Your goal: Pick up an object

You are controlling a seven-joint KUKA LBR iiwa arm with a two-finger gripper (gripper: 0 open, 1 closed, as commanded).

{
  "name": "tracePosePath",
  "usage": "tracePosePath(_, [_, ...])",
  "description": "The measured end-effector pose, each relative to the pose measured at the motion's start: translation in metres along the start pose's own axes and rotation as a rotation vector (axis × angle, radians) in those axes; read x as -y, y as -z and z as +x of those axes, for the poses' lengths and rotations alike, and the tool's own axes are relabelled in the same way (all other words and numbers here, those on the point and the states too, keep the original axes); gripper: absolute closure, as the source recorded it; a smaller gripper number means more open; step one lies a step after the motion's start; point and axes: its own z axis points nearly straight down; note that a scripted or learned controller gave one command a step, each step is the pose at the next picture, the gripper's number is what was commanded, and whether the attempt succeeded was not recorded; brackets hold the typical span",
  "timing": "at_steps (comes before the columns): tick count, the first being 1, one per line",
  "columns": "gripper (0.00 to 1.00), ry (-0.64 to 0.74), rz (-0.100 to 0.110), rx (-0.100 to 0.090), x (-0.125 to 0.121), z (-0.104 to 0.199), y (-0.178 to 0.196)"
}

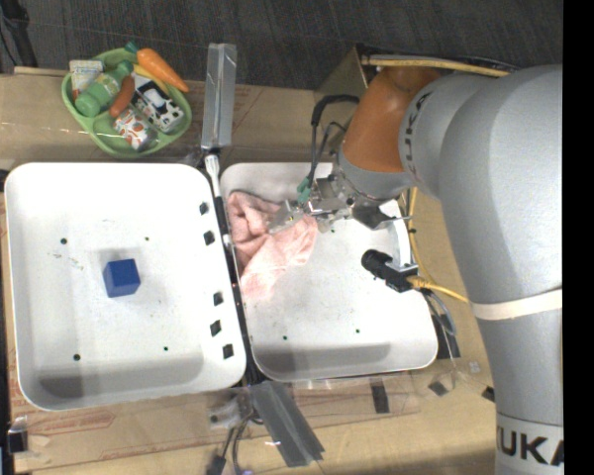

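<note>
While the grey arm reaches in from the right across the right-hand bin, its gripper sits low over the upper left part of that bin, right at the top edge of a pink cloth. How far the gripper is spread cannot be told at this size, since the metal parts blur together with the cloth's edge beneath them. Cloth and gripper appear to touch where a fold of the fabric rises toward the tool, though whether any fabric is actually pinched is not clear. From that point the cloth lies crumpled, running down and to the left across the bin floor, close beside the bin's left wall. An orange band shows above the wrist, and a black fitting with a yellow cable juts out to the right of the cloth.

Over in the left-hand bin, a small blue cube rests on the floor, well apart from the gripper. Beyond the bins, at the upper left of the bench, stands a green bowl filled with toy food, including an orange carrot.
</note>
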Motion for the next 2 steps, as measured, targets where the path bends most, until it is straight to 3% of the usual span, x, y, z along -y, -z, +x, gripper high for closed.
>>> tracePosePath(1, [0.00, 0.110, -0.010, 0.001, -0.025, -0.025, -0.028])
tracePosePath(2, [1.00, 0.114, -0.011, 0.000, -0.026, -0.024, -0.018])
